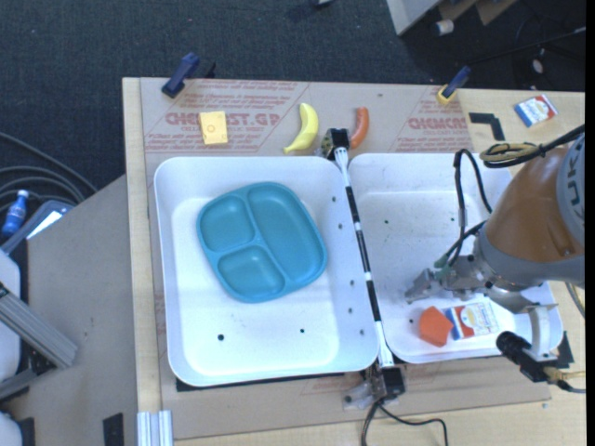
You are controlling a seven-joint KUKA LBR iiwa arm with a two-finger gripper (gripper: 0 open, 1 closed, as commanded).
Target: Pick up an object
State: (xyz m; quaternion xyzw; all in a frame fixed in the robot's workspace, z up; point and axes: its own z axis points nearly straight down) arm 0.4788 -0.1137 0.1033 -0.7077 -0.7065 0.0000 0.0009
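Observation:
In the right bin (409, 203), near its front edge, lies a small orange object (433, 326). A white packet with red and blue print (476, 320) lies right beside it. My gripper (435, 282) hangs low over the bin just above and behind these two, at the end of the grey arm with its orange band (539, 212). Nothing can be seen held in it. A blue divided plate (261, 241) lies in the left bin (186, 323).
Behind the bins on the bench lie a yellow banana (302, 128), an orange toy (359, 126) and a yellow block (214, 128). Blue clamps (179, 75) (453, 84) grip the bench's back edge. A black cable (463, 193) loops over the right bin.

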